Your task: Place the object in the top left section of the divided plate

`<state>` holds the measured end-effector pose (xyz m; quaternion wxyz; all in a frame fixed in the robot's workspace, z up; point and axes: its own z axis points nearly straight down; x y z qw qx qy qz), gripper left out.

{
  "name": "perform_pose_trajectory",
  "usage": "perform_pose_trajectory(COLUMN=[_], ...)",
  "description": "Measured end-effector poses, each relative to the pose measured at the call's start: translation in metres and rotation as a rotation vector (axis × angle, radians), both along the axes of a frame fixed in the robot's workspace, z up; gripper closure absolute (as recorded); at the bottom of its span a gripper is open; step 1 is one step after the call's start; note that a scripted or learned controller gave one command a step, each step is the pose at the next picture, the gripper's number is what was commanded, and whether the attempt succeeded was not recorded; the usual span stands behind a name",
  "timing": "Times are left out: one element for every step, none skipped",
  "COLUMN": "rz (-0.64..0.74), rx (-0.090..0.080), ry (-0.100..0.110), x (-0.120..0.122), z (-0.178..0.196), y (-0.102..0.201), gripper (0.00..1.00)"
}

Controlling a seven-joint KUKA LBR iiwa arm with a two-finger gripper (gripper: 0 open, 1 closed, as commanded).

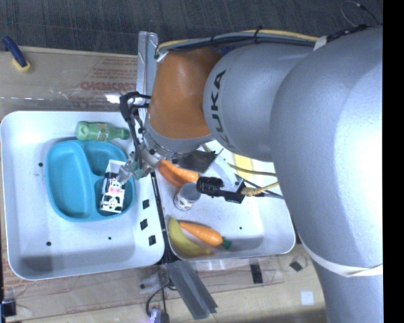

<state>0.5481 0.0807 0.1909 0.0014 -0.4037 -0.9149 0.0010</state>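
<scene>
Clearly, you are dealing with a small printed card box (113, 194), black and white with a pink spot, lying in the lower right section of the blue divided plate (67, 177), against that section's rim. Judge it light, stiff-sided and a little crushable, with smooth faces that could slip; take it across its narrow sides near the middle, with modest squeeze. The gripper (126, 173) sits at the box's upper end, right at the plate's right rim, and its tips look to be touching or straddling that end, but you cannot tell whether the claw is apart or clamped. The grey arm reaches over the bin divider toward the plate, its orange band (178, 96) up and right of the plate. A green bottle (97, 131) lies just above the plate.
</scene>
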Motion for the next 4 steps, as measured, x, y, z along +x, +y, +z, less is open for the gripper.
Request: perform_pose_trajectory(rz=[0.101,0.143,0.045,0.066], rx=[0.000,0.001,-0.001,0.000], ry=[-0.003,-0.004,0.001,0.000], x=[0.007,0.079,0.063,0.066], z=[0.013,0.021,0.019,0.006], y=[-0.015,0.028,0.024,0.023], gripper=[1.00,1.00,1.00,1.00])
